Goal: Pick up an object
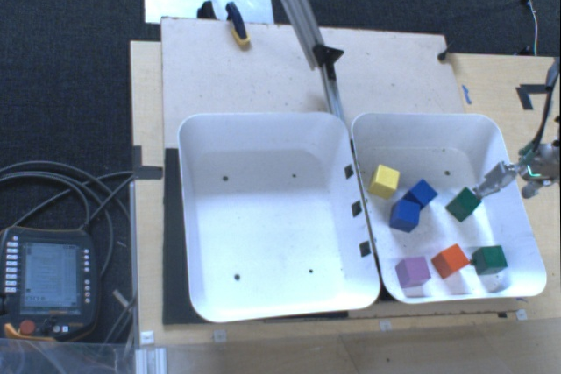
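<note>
The right bin (426, 125) holds several small cubes. A yellow cube (384, 180) lies near its left wall, with two blue cubes (422, 192) (405, 215) touching each other beside it. A dark green cube (463, 204) sits right of those. Along the front lie a purple cube (413, 271), an orange cube (450, 260) and another green cube (489, 258). My gripper (493, 181) comes in over the bin's right rim, its tip just up and right of the dark green cube. Nothing is seen held in it.
The left bin (263, 125) stands beside the right one. A slanted metal pole (298, 4) runs down to the gap between the bins. A teach pendant (48, 280) with cables lies at the far left. A blue and yellow clamp (237, 24) rests on the board behind.
</note>
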Available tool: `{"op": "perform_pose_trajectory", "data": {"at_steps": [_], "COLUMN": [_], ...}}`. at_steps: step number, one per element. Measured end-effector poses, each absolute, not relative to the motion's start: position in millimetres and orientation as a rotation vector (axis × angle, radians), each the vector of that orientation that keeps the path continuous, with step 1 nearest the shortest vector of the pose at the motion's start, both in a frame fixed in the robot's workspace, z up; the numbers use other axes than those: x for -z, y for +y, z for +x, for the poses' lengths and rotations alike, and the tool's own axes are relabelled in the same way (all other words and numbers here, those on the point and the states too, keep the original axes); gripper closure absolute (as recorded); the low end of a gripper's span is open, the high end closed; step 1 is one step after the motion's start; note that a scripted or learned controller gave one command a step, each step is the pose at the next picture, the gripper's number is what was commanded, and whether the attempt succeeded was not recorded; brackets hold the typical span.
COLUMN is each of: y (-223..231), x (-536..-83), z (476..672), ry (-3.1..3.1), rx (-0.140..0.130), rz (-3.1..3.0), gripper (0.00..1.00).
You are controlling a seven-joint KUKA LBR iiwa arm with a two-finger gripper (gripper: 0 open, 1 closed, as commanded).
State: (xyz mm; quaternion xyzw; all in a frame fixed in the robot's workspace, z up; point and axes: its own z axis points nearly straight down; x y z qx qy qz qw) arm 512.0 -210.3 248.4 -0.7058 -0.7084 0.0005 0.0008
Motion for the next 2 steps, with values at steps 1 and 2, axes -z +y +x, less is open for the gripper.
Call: {"op": "perform_pose_trajectory", "data": {"at_steps": [1, 2], "y": [-210.0, -209.8], "x": [-250.3, -187.7], "z": [512.9, 512.2], "ry": [-2.227, -2.222], "rx": [0.002, -0.002], "rz": [-2.218, -2.217], "gripper": [0.00, 0.00]}}
